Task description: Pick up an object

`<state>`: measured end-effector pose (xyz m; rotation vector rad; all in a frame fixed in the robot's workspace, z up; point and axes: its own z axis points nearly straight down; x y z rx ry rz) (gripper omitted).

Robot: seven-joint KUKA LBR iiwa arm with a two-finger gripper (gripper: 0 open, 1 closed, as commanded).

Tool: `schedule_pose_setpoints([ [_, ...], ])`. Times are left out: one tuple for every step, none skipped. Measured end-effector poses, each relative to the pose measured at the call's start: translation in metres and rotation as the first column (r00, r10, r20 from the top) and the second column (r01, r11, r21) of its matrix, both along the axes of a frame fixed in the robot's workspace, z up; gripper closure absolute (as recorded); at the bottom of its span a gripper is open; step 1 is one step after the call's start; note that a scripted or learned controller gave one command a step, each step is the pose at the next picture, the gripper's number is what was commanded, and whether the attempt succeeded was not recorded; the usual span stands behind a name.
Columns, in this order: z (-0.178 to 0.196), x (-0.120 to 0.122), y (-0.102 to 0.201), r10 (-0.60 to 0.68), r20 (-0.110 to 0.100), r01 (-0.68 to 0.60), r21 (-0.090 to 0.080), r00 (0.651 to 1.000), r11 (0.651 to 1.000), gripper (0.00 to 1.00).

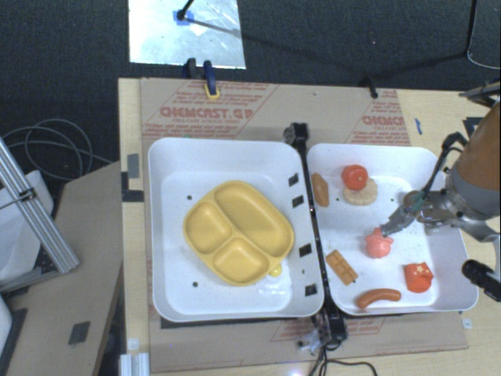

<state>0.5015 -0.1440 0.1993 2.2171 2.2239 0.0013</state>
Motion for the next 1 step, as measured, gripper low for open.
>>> schedule_pose_setpoints([
  [-0.1137, 0.0108, -0.002, -0.001, -0.007, 0.001, 0.002, 1.0, 1.0, 0.0],
])
